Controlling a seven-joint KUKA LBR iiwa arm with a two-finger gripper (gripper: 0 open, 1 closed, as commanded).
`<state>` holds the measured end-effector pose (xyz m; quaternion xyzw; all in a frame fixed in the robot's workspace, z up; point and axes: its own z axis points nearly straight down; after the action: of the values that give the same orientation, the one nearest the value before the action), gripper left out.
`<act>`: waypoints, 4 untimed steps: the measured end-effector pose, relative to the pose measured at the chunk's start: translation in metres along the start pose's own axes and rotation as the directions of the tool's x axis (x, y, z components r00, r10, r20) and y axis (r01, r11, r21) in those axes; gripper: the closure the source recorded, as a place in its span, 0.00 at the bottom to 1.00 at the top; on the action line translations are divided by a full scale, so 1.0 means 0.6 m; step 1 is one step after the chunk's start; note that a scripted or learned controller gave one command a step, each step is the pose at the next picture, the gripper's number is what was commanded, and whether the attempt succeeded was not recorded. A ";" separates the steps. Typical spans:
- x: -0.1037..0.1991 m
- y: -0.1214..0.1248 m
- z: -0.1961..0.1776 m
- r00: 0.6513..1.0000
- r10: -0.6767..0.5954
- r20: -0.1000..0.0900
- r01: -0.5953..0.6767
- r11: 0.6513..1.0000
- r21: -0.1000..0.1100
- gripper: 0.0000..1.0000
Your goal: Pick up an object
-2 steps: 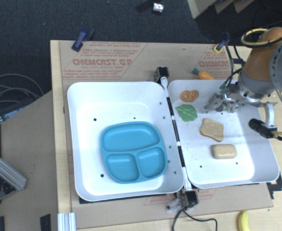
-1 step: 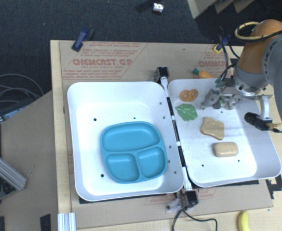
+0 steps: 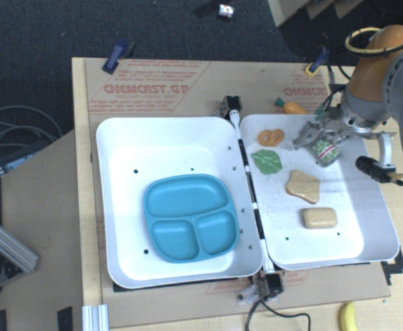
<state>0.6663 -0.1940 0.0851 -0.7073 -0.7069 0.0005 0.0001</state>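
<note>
The arm [image 3: 384,67] comes in from the right, its orange band above the wrist, and leans down over the far corner of the right bin [image 3: 366,243]. The gripper [image 3: 323,141] sits low in that corner, and right under it is a small can-like thing with a green label [image 3: 327,153], lying tilted on the bin floor. The metal fingers crowd around its upper end, but from here I cannot tell whether they are spread or pressed together, nor whether they actually pinch the can.

The right bin carries 4 other pieces. A small orange pretzel-shaped toy [image 3: 271,138] lies near the far left corner, and just beside it, toward me, is a green leaf-shaped piece [image 3: 267,161]. A tan, bread-like chunk [image 3: 303,186] rests near the middle of the bin, well apart from the gripper, and a paler tan block [image 3: 319,218] lies just nearer than that. None of these touch each other.

The left bin [image 3: 118,150] holds 1 thing: a blue tray with 3 compartments [image 3: 190,216], flat on the floor and slightly turned.

Both bins stand side by side on a brown board [image 3: 153,85] printed with red lettering. A small orange object [image 3: 292,107] lies on the board just past the right bin's far rim, and a yellow object [image 3: 348,316] peeks in at the near edge.
</note>
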 end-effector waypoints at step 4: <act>-0.011 -0.048 -0.018 1.000 -0.001 0.001 0.001 1.000 -0.002 1.00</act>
<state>0.6373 -0.2006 0.0956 -0.7071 -0.7071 -0.0001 -0.0009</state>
